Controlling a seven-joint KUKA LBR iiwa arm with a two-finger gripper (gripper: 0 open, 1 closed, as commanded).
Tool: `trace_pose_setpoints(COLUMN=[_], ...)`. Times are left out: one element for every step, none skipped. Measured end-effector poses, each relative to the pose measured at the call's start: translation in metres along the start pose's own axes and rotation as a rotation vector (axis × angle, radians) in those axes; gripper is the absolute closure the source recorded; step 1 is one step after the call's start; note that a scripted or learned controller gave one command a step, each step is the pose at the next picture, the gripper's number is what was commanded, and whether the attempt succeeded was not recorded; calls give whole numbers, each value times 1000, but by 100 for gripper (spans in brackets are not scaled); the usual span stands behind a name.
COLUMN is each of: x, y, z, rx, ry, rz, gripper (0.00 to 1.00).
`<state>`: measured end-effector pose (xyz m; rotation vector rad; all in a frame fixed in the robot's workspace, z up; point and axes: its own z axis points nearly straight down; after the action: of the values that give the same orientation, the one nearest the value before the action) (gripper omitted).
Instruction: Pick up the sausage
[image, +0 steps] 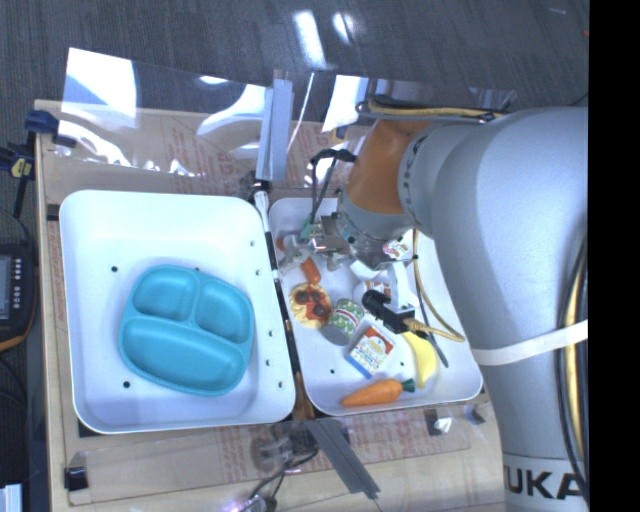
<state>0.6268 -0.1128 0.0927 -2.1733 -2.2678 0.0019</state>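
The sausage (312, 270) is a small red-orange piece lying in the upper left part of the right bin (455, 385), close to the wall between the two bins. My gripper (320, 243) hangs low right over the sausage's upper end, reaching in from the right under the grey arm with its orange band. The wrist hides much of the bin's upper half. I cannot make out whether the sausage is touched.
Below the sausage lie a round pizza toy (310, 304), a small can (347, 316), a little carton (369, 351), a banana (421, 359) and a carrot (375, 393). The left bin (90, 225) holds a blue divided plate (188, 327).
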Motion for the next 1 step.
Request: trace_pose_setpoints(x=[0], y=[0], z=[-10], rx=[2], ry=[0], rz=[-4], gripper=[100])
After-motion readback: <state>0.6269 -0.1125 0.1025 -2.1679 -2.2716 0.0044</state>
